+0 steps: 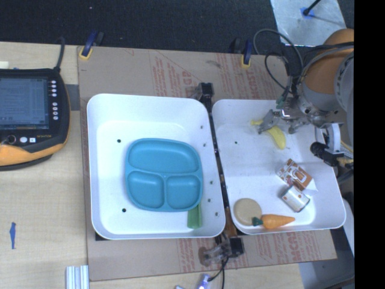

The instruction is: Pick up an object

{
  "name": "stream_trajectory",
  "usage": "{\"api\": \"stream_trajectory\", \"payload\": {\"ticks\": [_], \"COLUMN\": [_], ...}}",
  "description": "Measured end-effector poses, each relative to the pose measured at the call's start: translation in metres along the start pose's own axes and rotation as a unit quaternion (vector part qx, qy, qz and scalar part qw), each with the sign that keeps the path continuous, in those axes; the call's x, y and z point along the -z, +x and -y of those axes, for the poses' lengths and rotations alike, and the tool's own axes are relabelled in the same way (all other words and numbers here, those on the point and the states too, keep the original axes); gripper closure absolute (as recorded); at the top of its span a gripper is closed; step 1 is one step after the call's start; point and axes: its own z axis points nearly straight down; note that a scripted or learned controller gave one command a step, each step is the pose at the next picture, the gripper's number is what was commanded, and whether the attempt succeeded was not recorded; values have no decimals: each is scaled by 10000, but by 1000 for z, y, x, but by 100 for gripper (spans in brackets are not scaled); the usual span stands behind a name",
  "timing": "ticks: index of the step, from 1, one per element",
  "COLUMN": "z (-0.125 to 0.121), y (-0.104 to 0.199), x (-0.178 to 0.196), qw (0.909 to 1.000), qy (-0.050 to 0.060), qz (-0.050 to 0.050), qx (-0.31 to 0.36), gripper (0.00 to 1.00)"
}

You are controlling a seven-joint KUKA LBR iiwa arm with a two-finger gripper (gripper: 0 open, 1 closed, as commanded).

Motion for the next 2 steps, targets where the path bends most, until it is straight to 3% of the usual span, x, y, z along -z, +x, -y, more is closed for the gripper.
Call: {"api": "stream_trajectory", "payload": {"ticks": [1,2], "z": [2,0], "y": [-1,25], "x": [10,91], "qw": [10000,10000], "qy": [46,-12], "qz": [-5,6], "qx": [18,0], "gripper": [100,100]}}
